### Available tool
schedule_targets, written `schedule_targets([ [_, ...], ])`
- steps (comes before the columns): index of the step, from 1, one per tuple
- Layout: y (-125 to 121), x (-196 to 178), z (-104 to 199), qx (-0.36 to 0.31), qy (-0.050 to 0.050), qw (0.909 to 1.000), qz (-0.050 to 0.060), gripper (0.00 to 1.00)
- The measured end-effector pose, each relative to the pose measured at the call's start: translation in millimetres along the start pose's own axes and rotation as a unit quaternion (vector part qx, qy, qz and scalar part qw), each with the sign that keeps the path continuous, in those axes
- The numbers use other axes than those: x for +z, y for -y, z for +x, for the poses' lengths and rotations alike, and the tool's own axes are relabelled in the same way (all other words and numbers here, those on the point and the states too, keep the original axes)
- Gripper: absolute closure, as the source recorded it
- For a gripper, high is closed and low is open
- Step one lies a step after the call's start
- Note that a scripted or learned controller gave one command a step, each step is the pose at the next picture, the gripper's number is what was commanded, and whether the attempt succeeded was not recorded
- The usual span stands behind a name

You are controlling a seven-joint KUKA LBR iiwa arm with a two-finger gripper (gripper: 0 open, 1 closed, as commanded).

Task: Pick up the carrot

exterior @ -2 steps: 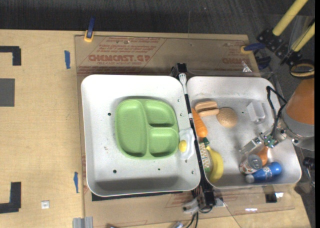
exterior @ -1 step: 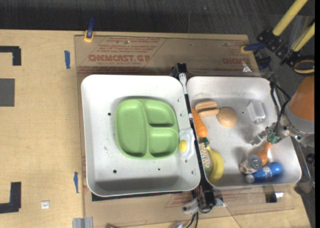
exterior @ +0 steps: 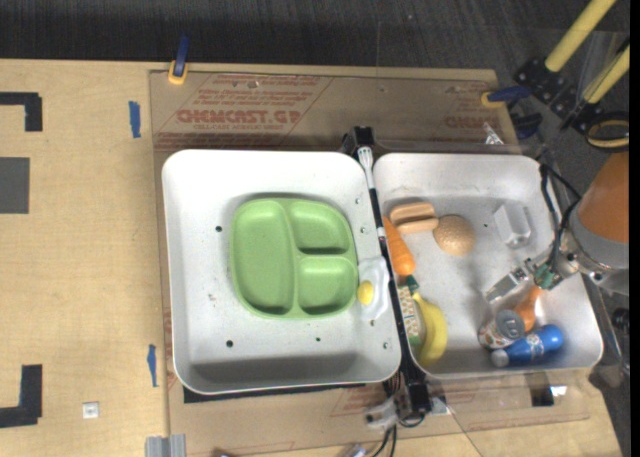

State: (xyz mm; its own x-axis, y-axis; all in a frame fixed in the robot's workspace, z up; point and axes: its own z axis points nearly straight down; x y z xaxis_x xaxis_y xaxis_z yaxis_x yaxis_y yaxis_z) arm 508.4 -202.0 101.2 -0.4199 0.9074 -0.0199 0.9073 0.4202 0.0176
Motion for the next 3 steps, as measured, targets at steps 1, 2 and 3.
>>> schedule_targets([
  [1,-1,12,-2,0.13,-0.005,0.9914,0.004,0.0],
  [2,17,9,2,0.287,-0.019,0.9579,0.0,0.0],
  [3,16,11,28,0.159,-0.005,0.9872,0.006,0.0],
])
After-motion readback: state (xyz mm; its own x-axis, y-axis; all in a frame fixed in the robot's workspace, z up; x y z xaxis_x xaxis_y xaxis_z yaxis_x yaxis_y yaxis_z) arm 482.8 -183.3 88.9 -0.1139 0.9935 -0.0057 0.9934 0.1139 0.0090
